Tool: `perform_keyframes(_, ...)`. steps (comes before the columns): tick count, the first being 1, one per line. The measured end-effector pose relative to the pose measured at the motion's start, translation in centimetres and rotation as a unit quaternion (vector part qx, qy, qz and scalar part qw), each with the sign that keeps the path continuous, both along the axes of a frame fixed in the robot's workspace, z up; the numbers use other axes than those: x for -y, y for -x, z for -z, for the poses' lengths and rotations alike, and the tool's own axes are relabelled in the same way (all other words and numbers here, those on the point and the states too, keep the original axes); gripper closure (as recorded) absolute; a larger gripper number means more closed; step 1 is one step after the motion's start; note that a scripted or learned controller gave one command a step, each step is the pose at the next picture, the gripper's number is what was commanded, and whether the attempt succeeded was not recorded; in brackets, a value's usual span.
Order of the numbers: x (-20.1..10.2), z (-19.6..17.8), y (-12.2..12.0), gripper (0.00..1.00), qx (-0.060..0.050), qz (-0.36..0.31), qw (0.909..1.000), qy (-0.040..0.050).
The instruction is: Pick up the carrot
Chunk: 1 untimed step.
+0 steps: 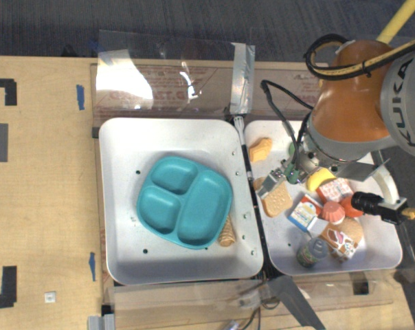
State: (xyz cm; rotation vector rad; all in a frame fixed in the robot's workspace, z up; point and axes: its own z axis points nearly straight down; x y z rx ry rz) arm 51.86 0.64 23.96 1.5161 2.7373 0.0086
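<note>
Carrot not picked yet: gripper [292, 170] low in right bin [389, 253] beside the toy pile, open-or-shut cannot tell, nothing seen held, and carrot itself hard to tell, maybe the orange piece [352, 207].

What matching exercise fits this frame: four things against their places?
Things:
1. teal plate
2. ice cream cone
3. cracker
4. milk carton

Places:
A. right bin, by the divider
B. middle of the left bin
C. left bin, against the plate's lower right edge
D. right bin, right of the cracker

Pairs: 1-B, 2-C, 3-A, 4-D
</note>
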Motion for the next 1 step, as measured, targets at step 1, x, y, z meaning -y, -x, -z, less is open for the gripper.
perform_keyframes(1,-0.07,-1.0,-0.14,1.0,0.002,-0.001,1.0,0.0003)
